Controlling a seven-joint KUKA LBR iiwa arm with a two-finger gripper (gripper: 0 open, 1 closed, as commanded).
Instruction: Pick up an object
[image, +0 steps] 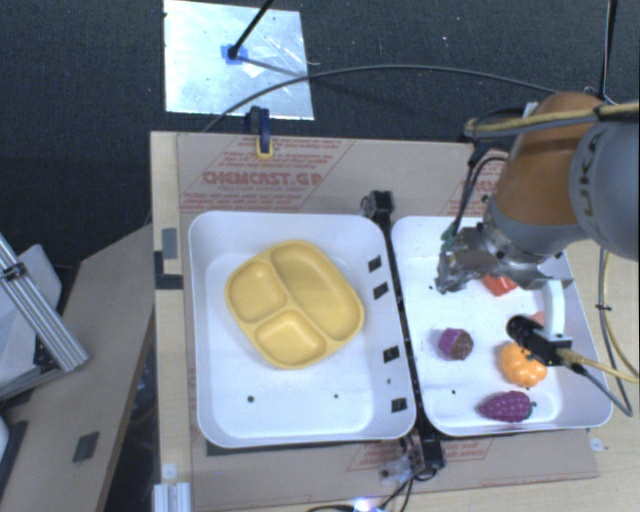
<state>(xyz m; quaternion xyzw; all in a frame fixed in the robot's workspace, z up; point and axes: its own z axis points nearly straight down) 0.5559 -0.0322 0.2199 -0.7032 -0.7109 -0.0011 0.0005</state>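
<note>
We see four small items in right bin (420, 405). Dark purple, rounded piece (456, 343) near bin's middle, lying apart from others. Orange, rounded fruit (522, 366) to its right, black part overlapping its top. Magenta grape-like cluster (506, 406) near front wall, lying on its side. Red-orange piece (499, 284) farther back, partly hidden under arm.

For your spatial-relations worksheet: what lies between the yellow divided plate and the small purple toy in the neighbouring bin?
In the camera view, between the yellow plate and the purple toy lie bare white bin floor and the black divider joining both bins.
</note>
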